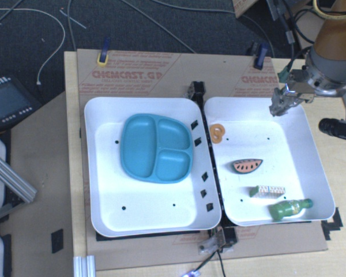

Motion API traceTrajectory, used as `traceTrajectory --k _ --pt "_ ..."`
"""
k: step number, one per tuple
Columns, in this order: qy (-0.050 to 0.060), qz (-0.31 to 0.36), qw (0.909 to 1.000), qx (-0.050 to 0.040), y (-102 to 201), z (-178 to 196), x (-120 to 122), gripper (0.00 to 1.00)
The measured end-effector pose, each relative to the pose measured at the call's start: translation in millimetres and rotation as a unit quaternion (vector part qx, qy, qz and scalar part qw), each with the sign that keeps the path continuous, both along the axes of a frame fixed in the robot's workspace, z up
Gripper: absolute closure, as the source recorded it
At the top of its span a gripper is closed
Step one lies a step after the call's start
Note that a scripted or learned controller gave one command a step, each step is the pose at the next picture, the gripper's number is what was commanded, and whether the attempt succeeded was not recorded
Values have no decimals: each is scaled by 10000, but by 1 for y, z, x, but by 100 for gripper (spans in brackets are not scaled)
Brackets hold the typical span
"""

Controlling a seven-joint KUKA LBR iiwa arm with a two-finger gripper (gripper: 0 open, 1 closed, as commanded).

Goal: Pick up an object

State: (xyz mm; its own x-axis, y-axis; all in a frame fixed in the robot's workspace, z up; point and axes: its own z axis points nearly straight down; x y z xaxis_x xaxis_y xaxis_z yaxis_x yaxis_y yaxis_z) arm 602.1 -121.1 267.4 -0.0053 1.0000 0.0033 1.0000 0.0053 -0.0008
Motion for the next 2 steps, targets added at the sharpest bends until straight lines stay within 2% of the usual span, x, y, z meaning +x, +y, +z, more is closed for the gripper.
traceTrajectory --k 1,2 --pt "7 7 10000 3 63 -8 -1 100" --pt "13 0 10000 0 112 -24 -4 100"
